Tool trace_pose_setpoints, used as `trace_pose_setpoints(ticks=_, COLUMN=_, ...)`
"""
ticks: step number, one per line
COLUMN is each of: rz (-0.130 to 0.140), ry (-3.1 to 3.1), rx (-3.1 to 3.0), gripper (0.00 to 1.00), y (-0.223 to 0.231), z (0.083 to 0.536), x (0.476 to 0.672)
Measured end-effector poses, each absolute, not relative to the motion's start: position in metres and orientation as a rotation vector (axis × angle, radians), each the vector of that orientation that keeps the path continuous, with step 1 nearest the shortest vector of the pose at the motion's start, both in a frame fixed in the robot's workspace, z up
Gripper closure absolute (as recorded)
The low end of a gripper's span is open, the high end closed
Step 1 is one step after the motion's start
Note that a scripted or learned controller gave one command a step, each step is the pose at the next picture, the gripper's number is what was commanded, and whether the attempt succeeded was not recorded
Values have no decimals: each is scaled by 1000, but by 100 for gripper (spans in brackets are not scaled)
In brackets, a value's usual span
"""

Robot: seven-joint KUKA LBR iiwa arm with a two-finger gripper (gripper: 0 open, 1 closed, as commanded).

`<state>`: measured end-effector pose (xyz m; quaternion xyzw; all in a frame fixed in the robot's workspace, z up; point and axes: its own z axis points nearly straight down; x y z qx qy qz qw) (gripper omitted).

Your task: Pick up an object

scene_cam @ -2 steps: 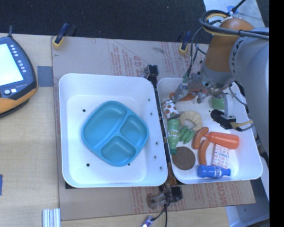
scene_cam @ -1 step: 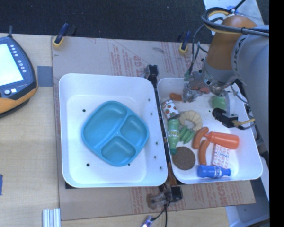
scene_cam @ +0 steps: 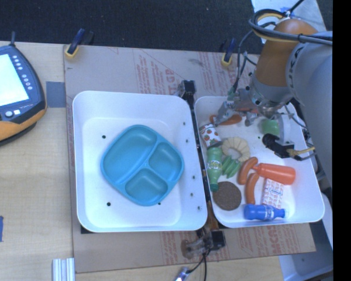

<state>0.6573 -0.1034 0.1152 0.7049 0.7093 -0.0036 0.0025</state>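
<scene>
pincer (scene_cam: 238,111) low over right bin (scene_cam: 313,211) far corner, likely seeking a pick | grip state: cannot tell | toys (scene_cam: 245,174) crowded there

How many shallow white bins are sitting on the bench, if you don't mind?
2: the left bin holds a blue divided plate; the right bin, beside it, holds the small objects.

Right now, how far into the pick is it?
Done: the arm has reached over the right bin, and the gripper sits low at its far end. In hand: nothing visibly gripped. Left: the grasp and lift. The blue bottle, orange carrot and brown disc all lie in the bin.
</scene>
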Motion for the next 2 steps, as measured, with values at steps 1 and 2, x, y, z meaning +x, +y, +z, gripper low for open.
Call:
trace_pose_setpoints(ticks=1, rz=-9, ry=2222, rx=2218, gripper=0, y=-111, z=93, x=656)
trace_pose_setpoints(ticks=2, rz=-10, ry=2226, rx=2218, gripper=100, y=-111, z=103, x=656)
